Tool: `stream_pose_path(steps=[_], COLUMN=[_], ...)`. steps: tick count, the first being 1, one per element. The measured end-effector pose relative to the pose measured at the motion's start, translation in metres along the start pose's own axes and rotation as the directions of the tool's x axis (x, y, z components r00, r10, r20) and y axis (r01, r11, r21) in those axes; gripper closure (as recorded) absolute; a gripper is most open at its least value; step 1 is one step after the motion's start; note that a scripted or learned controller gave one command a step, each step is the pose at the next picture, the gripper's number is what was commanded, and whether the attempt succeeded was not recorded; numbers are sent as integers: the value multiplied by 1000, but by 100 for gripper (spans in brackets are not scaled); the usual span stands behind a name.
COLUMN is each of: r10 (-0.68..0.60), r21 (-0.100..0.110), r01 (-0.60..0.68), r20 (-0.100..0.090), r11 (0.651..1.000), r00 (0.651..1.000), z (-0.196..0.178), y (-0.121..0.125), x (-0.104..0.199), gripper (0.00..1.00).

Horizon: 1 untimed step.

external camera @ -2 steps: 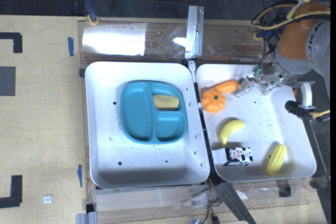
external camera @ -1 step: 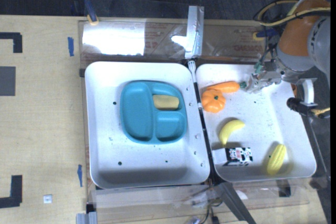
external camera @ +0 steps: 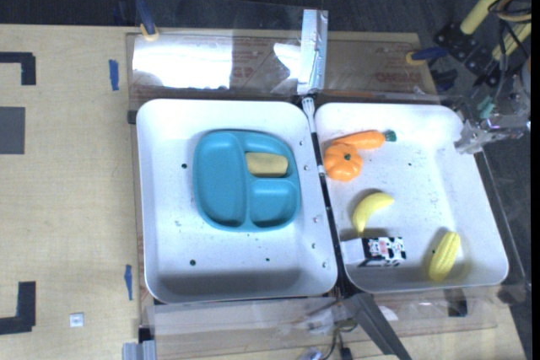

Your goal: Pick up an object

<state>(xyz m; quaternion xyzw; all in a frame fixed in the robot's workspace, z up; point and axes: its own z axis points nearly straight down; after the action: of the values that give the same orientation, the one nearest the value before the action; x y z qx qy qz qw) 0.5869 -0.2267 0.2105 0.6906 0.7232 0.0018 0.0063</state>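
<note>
Camera view, looking down at a slant: two white bins are sitting side by side on the tabletop (external camera: pixel 59 181), w/ the left bin (external camera: pixel 160 257) carrying a blue divided tray (external camera: pixel 221 181) that is holding a pale yellow block (external camera: pixel 267 164) in its upper right compartment — prob. parked there as sorted-away stuff, since nothing else is lying loose on that side. The right bin (external camera: pixel 472 198) is holding the pickable items spread apart: an orange carrot (external camera: pixel 363 140) is lying near the top, touching or just beside an orange pumpkin-like piece (external camera: pixel 342 163); a yellow banana (external camera: pixel 370 208) is lying near the middle; a small black-and-white box (external camera: pixel 385 249) is sitting just below it; a yellow oblong fruit, maybe a lemon or corn, (external camera: pixel 444 255) is resting near the lower right corner. The spacing is leaving room around the banana and the oblong fruit, so those are looking like easier targets than the carrot/pumpkin pair. The claw (external camera: pixel 485 131) is hanging at the right bin's upper right edge, well apart from every item and holding nothing visible; it's too small and cluttered w/ cables to tell its state. Judging by that, the pick is not yet started.
</note>
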Motion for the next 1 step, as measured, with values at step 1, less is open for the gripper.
stream_pose_path(steps=[1], r10=[60], r21=[13], r01=[-59], r20=[-9], r11=[998], r00=[998], z=[-5], y=[-6], x=[74], gripper=[100])
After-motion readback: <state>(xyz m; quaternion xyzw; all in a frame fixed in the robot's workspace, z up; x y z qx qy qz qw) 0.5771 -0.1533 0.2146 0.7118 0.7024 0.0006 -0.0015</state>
